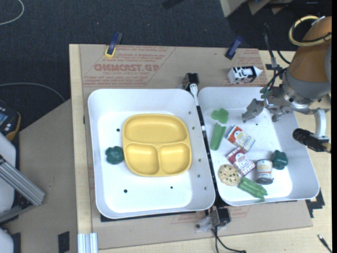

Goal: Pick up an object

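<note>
- My arm (310,62) is a thick rounded column, grey in its lower part.
- A broad orange band wraps it above the wrist, with a pale yellowish ring at its upper rim.
- Below the grey sits a silvery wrist flange.
- My claw (263,108) is dull grey metal, angular, with dark joints.
- A black cylindrical fitting (310,138) with a white bracket juts from my wrist.
- Thin dark cables run alongside my arm.

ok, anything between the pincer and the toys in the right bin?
Nothing visible. The pincer sits over bare floor near the back of the right bin. The closest pieces, a green toy and a red and white carton, lie in the open with no object in between.
</note>
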Controlling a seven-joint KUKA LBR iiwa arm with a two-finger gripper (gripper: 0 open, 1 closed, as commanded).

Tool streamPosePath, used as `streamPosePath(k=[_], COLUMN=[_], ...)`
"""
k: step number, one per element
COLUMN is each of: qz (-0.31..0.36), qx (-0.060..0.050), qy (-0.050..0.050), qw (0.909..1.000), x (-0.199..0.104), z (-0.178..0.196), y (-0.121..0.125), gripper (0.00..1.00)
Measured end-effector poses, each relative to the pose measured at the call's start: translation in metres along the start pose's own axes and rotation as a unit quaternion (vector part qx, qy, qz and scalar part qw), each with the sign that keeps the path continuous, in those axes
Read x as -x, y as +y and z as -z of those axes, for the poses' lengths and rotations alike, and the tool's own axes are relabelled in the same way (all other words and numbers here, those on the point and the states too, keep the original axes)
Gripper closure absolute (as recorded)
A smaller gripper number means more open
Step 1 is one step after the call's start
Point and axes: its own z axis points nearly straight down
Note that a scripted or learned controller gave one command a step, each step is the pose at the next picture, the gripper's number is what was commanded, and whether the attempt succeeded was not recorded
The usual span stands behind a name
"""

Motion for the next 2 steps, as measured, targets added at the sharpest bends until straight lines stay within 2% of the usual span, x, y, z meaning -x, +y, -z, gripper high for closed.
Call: streamPosePath(k=[2], qz=[0.0], qx=[0.004], qy=[0.001], qw=[1.0], x=[0.003], z=[-0.081], y=[-0.001], gripper=[0.0])
